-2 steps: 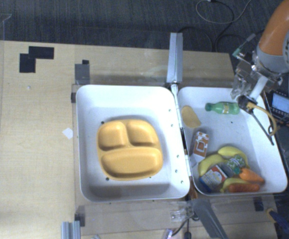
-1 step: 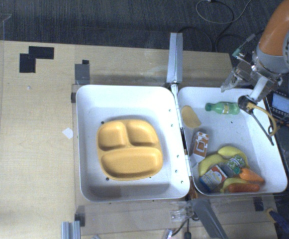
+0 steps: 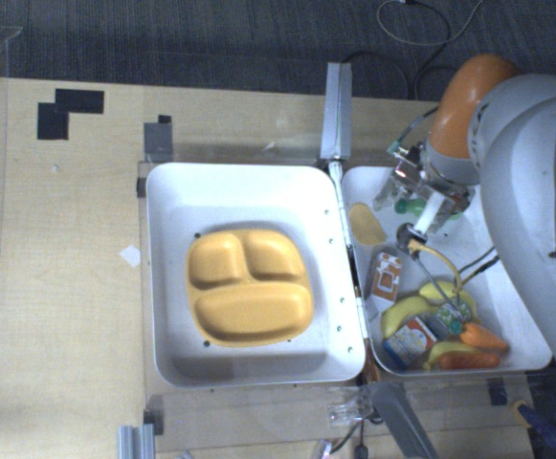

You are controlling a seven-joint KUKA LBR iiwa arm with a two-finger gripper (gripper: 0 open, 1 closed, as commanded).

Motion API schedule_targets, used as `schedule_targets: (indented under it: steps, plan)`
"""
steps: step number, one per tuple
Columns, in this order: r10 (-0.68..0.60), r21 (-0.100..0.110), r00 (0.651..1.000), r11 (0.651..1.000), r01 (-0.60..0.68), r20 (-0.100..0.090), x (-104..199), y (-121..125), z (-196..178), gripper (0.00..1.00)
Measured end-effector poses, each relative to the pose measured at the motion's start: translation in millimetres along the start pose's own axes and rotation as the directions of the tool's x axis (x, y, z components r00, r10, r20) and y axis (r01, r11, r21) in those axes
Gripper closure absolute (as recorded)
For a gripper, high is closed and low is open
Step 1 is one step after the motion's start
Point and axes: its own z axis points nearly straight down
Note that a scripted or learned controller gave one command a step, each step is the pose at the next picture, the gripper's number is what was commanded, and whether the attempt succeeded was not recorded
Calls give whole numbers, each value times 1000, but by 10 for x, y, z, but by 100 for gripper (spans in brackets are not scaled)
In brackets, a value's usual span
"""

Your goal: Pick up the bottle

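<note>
My gripper [image 3: 413, 208] is low in the upper part of the right bin [image 3: 507, 256], under the orange wrist band. Right at the gripper a small green and clear item shows, which looks like the bottle [image 3: 408, 204]. Most of it is hidden by the gripper body, so I cannot tell whether it is held or only lying beneath.
The right bin also holds a tan disc [image 3: 366, 223], a brown carton [image 3: 386, 275], bananas [image 3: 413, 309], a carrot [image 3: 483, 337] and a small box [image 3: 409, 342] near the front. In the left bin [image 3: 163, 256] lies a yellow divided tray [image 3: 249, 285]. The arm covers the right bin's far right side.
</note>
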Motion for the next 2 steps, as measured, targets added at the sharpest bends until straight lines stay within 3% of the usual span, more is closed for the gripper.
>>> schedule_targets:
  steps: [1,2]
  plan:
    - [-7,-9,1000,1000,7,-6,39,17,-137,100]
    - [181,-2,983,983,-181,-2,-631,-16,-652,100]
